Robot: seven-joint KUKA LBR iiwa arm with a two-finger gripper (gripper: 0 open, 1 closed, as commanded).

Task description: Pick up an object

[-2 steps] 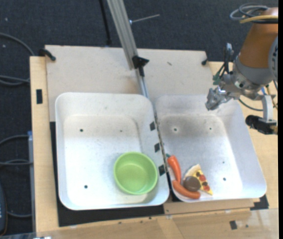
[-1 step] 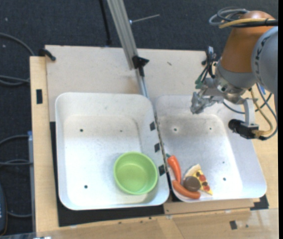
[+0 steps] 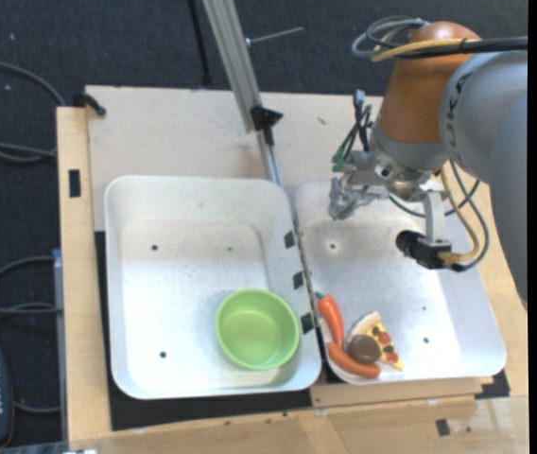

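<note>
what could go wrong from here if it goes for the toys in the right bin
The gripper is near the far end of the right bin, well away from the toys, so a straight descent would likely close on nothing. The carrot, sausage and pizza slice lie bunched in the near left corner against the wall, so the fingers may strike the rim or pinch several at once.

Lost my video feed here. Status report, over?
Tool high over right bin's far end. Carrot, sausage, pizza slice piled at near-left corner. Green bowl in left bin.
</note>
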